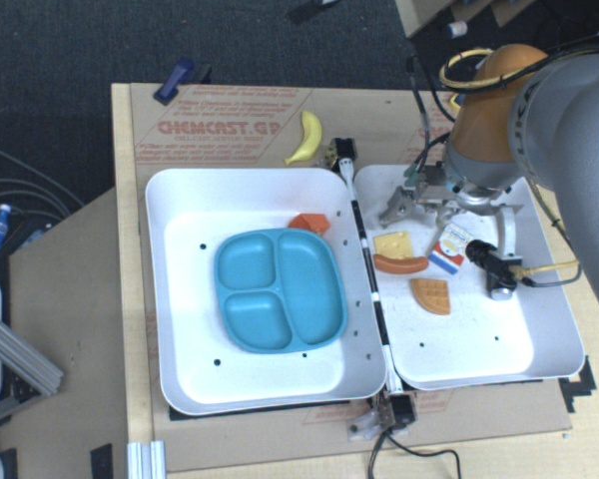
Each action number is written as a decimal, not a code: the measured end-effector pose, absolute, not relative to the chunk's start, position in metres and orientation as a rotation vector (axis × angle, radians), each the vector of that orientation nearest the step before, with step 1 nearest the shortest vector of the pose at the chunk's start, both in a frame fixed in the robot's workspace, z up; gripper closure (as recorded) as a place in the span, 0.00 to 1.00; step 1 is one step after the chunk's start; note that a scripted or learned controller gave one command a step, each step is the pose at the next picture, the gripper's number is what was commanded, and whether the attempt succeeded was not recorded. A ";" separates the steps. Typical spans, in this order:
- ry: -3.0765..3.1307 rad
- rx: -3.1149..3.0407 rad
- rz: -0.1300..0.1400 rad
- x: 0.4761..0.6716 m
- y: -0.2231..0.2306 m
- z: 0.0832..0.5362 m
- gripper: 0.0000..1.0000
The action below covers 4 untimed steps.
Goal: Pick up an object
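The grey arm (pixel 554 88) and its orange band (pixel 489 98) hang over the back of the right bin (pixel 479 362) and hide that bin's far right corner from me; the arm itself is cut off at the right edge of the view. The pincer (pixel 429 211) sits low under the wrist, near the back wall. From this slant its metal parts blur together, so I cannot tell whether it is wide or narrow, or whether it touches anything. The things to pick lie just in front of it, in a cluster near the divider: a yellow cheese wedge (pixel 394 244), a sausage (pixel 399 263) touching the wedge's front edge, a small white carton with red and blue (pixel 447 253) to their right, and a tan waffle piece (pixel 431 294) a little nearer to me. The front half of this bin's floor is open white. In the left bin (pixel 180 267) a blue divided plate (pixel 280 287) takes up the middle, with an orange piece (pixel 309 224) at its back edge, close to the divider. A banana (pixel 305 138) lies on the bench (pixel 230 118) behind that bin.
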<state>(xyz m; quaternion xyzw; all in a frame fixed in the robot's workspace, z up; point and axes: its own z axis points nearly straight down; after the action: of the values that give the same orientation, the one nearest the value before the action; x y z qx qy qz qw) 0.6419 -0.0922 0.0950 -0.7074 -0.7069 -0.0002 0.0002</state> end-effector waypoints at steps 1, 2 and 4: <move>-2.218 -2.221 0.003 0.545 -0.104 0.084 0.00; -2.219 -2.222 0.000 0.546 -0.103 0.094 1.00; -2.221 -2.220 0.000 0.494 0.015 0.243 1.00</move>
<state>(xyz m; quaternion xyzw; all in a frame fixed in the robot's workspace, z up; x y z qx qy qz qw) 0.4940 0.0153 0.2431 -0.7069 -0.7073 0.0000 0.0005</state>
